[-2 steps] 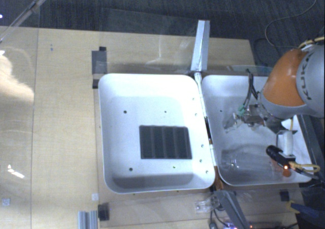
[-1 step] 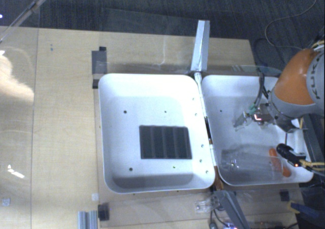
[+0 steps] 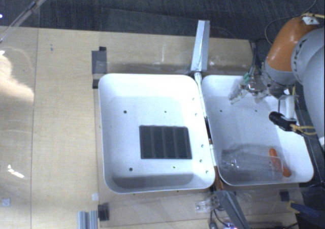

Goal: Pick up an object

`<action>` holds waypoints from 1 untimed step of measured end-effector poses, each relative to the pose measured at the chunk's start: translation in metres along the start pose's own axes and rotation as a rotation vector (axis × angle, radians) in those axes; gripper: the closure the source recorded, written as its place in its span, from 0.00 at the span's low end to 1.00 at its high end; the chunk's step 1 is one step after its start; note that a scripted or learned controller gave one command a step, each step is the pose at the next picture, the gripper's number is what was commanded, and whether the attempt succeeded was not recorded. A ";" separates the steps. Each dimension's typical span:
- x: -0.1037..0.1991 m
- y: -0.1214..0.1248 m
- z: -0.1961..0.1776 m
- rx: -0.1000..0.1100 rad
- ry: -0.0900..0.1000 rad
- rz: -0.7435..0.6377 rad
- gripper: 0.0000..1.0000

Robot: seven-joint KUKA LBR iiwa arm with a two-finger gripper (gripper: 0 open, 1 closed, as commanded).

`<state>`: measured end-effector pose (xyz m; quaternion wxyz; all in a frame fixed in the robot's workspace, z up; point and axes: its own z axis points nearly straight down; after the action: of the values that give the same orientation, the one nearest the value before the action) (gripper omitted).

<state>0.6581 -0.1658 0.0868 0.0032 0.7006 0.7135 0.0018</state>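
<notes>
A clear plastic cup [image 3: 250, 161] lies on its side in the right bin [image 3: 244, 121], near that bin's front edge. It is see-through and grey-tinted against the white floor, with its wider mouth toward the left and its body running to the right. At its right end sit 2 small orange pieces [image 3: 277, 158] — whether they are inside the cup or just beside it cannot be told, and their shape is too blurred to name.

The claw [image 3: 242, 91] hangs over the back part of the same bin, close to its rear wall, at the end of the grey arm [image 3: 304, 65] with its orange band [image 3: 287, 40]. The cup is well apart from the claw, toward the front of the bin and a little to the right of it. The metal fingers [image 3: 236, 94] point left and down toward the bin floor; from this slant it cannot be told whether they are apart or together. Nothing shows between them, and whether the tips touch the floor cannot be told either.

The left bin [image 3: 117, 96] holds a dark ribbed rectangular block [image 3: 165, 142] lying flat near its middle — touching neither wall.
</notes>
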 end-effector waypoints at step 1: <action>-0.032 -0.043 -0.075 0.000 0.000 0.133 0.00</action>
<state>0.6152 -0.1983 0.1613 0.0032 0.7465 0.6653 0.0019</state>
